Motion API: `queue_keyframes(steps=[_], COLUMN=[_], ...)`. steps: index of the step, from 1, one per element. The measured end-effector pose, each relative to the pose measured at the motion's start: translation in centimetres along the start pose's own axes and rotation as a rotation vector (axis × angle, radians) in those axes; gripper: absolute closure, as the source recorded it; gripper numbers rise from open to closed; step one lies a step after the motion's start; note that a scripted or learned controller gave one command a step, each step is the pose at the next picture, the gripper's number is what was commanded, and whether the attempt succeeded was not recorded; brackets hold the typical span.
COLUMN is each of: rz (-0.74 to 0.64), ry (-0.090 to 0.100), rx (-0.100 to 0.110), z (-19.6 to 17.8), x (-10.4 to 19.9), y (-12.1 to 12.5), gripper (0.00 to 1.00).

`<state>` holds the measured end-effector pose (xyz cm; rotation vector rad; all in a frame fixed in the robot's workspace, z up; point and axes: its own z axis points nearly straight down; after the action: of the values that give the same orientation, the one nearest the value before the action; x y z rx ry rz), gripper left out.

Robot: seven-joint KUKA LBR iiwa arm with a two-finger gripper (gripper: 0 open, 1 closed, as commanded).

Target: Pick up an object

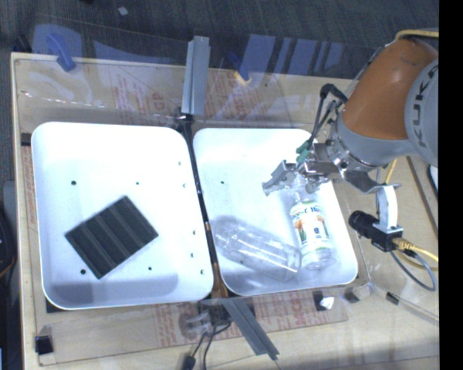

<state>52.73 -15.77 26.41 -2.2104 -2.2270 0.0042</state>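
My gripper (288, 177) hangs over the right bin (239, 153), reaching in from the right, just above the top of a white bottle with a green and orange label (311, 230). A clear plastic bottle (256, 247) lies on its side near the bin's front edge, left of the white bottle. A dark ribbed rectangular pad (111, 236) lies flat in the left bin (100, 153). Nothing shows between the gripper's metal fingers.
A grey divider bar (194, 75) stands at the back between the two bins. The arm's orange wrist (386, 91) fills the upper right. A black cable connector (370, 230) and yellow cable sit right of the right bin.
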Motion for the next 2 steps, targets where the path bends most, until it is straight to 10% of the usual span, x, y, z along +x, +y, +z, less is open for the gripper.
queue_keyframes(steps=[2], rz=[0.003], ry=[0.000], rx=[0.001], z=[7.9], x=[-5.1], y=[1.9], gripper=[0.00])
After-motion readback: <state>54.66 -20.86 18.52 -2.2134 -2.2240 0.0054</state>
